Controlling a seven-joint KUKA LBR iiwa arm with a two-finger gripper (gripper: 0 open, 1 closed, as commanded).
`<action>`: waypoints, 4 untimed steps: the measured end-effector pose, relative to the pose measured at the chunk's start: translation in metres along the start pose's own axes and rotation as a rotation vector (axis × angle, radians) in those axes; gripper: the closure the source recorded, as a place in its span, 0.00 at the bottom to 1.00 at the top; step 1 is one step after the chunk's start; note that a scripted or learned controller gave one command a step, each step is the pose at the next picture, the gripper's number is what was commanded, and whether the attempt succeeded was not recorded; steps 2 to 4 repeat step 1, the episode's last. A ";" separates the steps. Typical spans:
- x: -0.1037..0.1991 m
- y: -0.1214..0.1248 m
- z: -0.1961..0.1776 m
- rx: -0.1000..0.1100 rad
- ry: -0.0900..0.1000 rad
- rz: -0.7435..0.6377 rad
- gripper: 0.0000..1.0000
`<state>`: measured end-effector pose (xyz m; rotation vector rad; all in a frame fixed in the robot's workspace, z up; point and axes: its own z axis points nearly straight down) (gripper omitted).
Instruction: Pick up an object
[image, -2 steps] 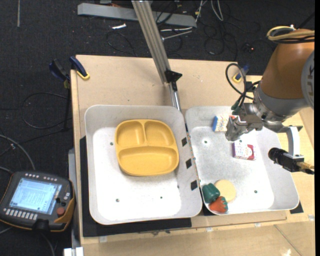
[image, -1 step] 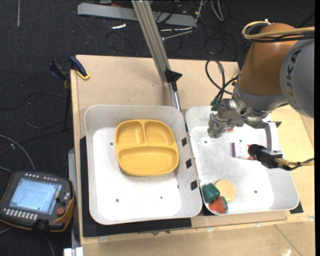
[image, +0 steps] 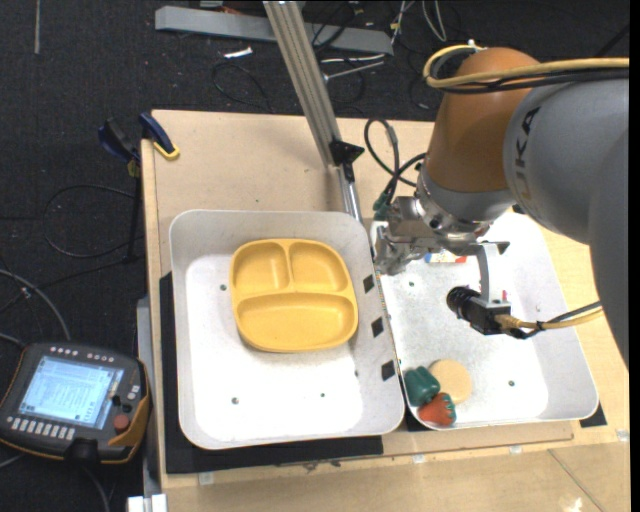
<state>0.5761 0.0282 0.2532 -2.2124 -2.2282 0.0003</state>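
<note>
Beige bench (image: 250, 160): your yellow three-compartment plastic plate (image: 293, 294) lies in the left bin (image: 200, 400). Small green, red and tan objects (image: 437, 388) cluster at the right bin's (image: 560, 390) near-left corner, gripper (image: 400, 245) above.

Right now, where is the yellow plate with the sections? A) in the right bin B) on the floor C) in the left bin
C: the yellow plate lies flat in the left bin, away from the small toys in the right bin.
</note>
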 end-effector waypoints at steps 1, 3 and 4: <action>0.047 -0.003 0.007 0.001 0.000 0.000 1.00; 0.047 -0.003 0.007 0.001 0.000 0.000 1.00; 0.047 -0.003 0.007 0.001 0.000 0.000 1.00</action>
